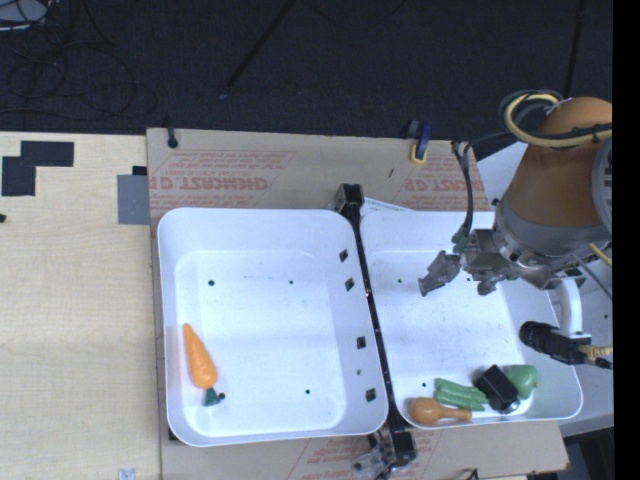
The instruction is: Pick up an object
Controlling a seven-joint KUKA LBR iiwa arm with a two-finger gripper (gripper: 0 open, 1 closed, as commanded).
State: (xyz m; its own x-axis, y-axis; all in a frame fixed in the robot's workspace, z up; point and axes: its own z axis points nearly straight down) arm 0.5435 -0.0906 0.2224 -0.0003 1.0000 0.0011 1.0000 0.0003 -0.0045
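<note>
Camera view: the grey two-finger gripper (pixel 458 273) hangs at centre right over the right shallow white bin (pixel 400 308), fingers spread and grasping nothing. Candidate objects lie along the bin's lower edge: green plastic vegetable (pixel 461 394), black block (pixel 497 387), orange-yellow pear-shaped toy (pixel 436 411). Judged: no pick yet made.

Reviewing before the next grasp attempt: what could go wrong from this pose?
1. The green plastic vegetable, black block and tan pear-shaped toy lie bunched against the right white bin's near rim, so a descent there may catch two items or hit the wall.
2. The gripper hangs over bare floor in that bin, well away from the pile; closing here would grab nothing.
3. The orange toy carrot in the left white bin is the farthest reach.
</note>
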